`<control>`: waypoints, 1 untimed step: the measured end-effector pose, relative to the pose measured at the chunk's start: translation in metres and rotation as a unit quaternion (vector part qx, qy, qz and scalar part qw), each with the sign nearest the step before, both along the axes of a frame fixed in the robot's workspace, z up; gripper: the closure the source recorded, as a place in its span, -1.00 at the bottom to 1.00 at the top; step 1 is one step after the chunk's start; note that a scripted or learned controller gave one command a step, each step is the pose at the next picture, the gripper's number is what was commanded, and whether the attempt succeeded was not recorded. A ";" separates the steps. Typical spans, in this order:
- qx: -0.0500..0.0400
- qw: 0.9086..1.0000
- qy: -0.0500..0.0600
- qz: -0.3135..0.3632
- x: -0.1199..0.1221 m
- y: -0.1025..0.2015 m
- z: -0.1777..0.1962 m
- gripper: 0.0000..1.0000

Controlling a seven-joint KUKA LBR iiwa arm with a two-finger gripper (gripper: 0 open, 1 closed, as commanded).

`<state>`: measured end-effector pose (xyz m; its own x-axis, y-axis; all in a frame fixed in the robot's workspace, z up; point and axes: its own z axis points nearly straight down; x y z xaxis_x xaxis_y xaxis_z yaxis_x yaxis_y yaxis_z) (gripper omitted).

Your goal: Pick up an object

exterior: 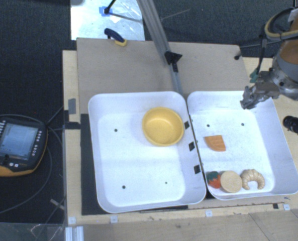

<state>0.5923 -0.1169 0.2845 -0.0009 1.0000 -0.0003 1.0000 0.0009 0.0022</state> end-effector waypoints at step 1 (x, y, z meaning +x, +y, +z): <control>0.000 1.000 0.001 0.002 0.010 0.045 0.000 1.00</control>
